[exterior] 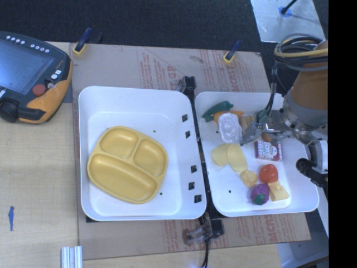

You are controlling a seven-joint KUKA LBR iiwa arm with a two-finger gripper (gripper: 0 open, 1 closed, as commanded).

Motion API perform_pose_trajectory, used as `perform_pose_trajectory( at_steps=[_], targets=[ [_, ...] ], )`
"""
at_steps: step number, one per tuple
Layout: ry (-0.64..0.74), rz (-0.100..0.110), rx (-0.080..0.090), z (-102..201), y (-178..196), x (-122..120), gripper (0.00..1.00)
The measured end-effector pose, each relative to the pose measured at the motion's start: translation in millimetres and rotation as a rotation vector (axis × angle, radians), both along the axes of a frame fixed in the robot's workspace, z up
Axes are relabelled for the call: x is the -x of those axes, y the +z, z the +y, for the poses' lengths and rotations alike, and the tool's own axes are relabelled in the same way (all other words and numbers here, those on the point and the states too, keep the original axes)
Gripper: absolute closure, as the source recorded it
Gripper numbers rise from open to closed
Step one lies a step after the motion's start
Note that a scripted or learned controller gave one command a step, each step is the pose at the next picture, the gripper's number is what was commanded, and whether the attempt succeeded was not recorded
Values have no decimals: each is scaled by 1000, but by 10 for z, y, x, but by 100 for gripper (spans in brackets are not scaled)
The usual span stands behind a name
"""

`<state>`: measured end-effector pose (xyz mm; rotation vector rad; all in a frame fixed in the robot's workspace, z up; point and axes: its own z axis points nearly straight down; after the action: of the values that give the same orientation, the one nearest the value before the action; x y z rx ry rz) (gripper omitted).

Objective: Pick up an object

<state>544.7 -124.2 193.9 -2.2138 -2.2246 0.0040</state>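
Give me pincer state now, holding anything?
Pincer: low over the right bin, beside the clear wrapper; open or closed cannot be told, and nothing visibly held.

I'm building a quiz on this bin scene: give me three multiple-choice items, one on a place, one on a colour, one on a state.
1. Where is the yellow tray?
A. left bin
B. right bin
C. on the bench

2. What colour is the round fruit near the right bin's front?
A. blue
B. red
C. white

3. How does the tray lie?
A. flat, hollows up
B. upside down
C. on edge

Key: 1 A, it lies in the left bin; 2 B, it is red, beside a purple piece; 3 A, its three hollows face up.
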Motion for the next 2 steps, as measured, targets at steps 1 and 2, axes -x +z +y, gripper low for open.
perform_pose_trajectory(
  at_steps=[1,2],
  targets=[
    [5,-3,3,-13,-735,-514,0],
    [-1,4,-1,210,-1038,-245,0]
  ],
)
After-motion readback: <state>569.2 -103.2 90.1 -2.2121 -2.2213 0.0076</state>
